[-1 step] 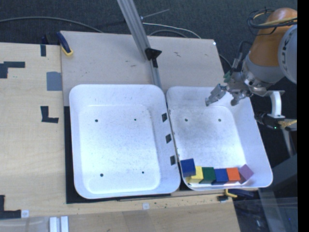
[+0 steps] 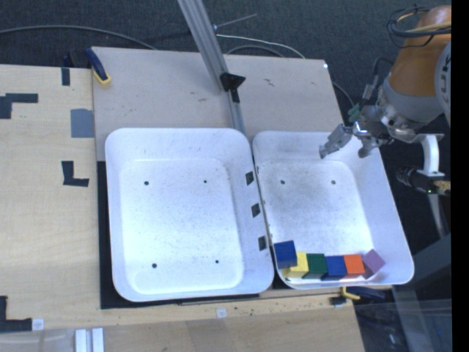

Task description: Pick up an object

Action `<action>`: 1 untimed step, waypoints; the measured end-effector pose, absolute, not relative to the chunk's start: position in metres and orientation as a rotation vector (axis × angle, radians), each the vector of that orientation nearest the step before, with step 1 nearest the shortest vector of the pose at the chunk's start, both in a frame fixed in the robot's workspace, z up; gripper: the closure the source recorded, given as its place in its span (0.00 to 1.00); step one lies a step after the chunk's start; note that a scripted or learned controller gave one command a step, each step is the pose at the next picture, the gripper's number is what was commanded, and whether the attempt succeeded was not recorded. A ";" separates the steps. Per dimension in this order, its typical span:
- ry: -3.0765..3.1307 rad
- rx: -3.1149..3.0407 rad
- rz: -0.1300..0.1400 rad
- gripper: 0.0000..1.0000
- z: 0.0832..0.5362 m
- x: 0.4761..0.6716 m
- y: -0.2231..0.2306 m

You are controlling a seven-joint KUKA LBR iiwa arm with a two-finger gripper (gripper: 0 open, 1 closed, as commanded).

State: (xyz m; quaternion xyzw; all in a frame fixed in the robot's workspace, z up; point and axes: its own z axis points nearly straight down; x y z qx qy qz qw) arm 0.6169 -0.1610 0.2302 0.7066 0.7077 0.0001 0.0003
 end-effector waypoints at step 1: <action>2.226 2.217 -0.001 1.00 0.239 0.617 -0.160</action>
